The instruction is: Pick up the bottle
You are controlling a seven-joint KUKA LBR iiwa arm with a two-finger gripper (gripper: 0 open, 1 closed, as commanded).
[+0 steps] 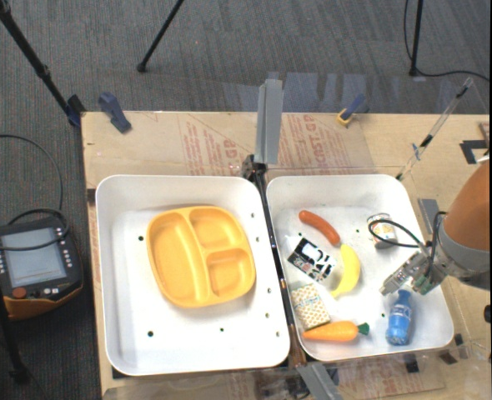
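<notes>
overhead slanted view of a surface [179, 140] with two white bins side by side. the right bin [346, 186] holds the bottle [400, 319], blue and clear, lying near its 4 o'clock corner. at the bottle's 9 o'clock lies a carrot [333, 332]; a banana [346, 272] sits at its 10 o'clock. the tool [411, 273] hangs just above the bottle's cap end, at its 12 o'clock; whether it is parted or clenched cannot be told. nothing shows in its grip. to do this step well, it likely should centre over the bottle's body, straddle the narrow width, and avoid the bin wall. the left bin [117, 223] carries a yellow divided plate [203, 252].
</notes>
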